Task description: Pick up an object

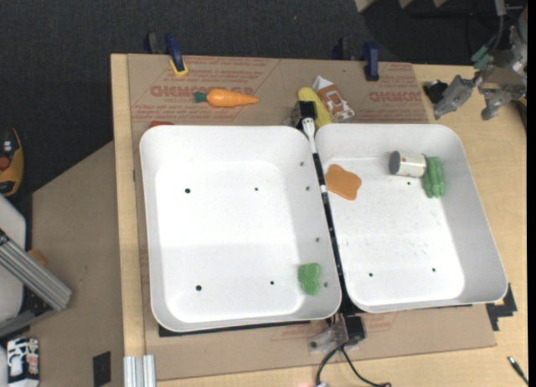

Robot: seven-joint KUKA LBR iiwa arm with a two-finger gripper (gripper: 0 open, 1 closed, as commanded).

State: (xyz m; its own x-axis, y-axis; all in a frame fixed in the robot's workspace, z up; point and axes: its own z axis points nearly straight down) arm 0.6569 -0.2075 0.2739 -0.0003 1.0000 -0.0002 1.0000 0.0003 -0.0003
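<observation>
Camera view: tool (469,96) parked far right, clear of right bin (477,234); jaw state indeterminate. Orange piece (342,183) lies unobstructed for picking.

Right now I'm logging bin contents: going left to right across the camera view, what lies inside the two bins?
Small green piece → orange flat piece → grey-and-white cylinder → green leafy piece.

Gripper (469,96) at the right edge, arm cut off there, finger state too small to tell.
</observation>
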